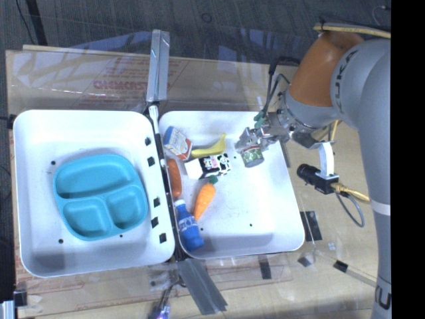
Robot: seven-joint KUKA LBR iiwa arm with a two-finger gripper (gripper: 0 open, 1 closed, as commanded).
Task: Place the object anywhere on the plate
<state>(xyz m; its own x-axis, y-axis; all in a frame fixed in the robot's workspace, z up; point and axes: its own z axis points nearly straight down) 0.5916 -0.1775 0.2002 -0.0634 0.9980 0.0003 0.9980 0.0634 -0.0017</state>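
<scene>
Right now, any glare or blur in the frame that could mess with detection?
Camera view: both white bins are bright, near blown out; soft shadows lie inside their near walls. The clear sheet behind them reflects light. The claw is small and slightly soft, its detail hard to read. The blue plate and carrot stand out sharply.

Right bin's (285, 238) right half lies open; carrot (204, 200), bottle (186, 228), banana (209, 147) crowd its left.
</scene>
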